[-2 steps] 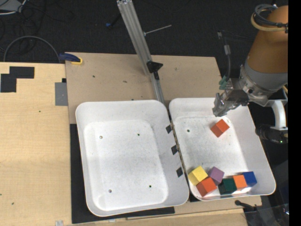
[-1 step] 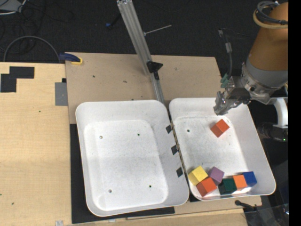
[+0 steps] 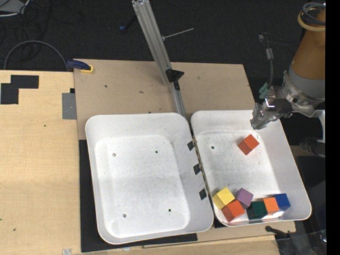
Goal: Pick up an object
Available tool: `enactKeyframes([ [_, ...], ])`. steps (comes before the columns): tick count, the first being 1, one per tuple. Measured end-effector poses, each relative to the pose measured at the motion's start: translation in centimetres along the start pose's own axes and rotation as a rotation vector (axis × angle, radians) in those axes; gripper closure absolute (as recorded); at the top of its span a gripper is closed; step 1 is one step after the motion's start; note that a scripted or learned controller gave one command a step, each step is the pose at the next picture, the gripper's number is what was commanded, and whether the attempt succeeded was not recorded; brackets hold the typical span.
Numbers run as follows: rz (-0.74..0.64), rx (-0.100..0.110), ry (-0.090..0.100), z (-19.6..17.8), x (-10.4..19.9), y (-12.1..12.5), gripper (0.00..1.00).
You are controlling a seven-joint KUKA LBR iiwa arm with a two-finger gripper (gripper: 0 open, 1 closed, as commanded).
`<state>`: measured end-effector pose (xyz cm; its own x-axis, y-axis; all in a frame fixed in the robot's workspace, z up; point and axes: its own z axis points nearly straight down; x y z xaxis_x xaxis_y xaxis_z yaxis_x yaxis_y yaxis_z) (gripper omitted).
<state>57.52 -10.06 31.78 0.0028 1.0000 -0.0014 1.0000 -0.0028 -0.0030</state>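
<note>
Two white bins sit side by side on the bench point(image 3: 133, 89): the left bin point(image 3: 141, 177) and the right bin point(image 3: 265, 163). The arm point(image 3: 311, 62) (grey, orange-banded) reaches in over the right bin's upper edge; its gripper point(image 3: 259, 118) hangs above and just beside a lone red cube point(image 3: 248, 144), grasping nothing visible. More small cubes point(image 3: 249, 202) cluster against the right bin's near wall.

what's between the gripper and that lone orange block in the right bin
Nothing visible. The gripper hangs over the upper part of the right bin, just up and right of the lone orange block, with bare bin floor between them. The other blocks sit clustered at the bin's lower edge, well away.
</note>
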Motion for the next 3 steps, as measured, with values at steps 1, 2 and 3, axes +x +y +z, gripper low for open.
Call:
enactKeyframes([
  [1, -0.006, 0.001, 0.001, -1.0, 0.1, 0.0, 1.0],
  [2, -0.011, 0.003, 0.0, -1.9, 0.1, 0.0, 1.0],
  [3, -0.009, 0.003, 0.004, 1.0, 11.2, -0.9, 1.0],
])
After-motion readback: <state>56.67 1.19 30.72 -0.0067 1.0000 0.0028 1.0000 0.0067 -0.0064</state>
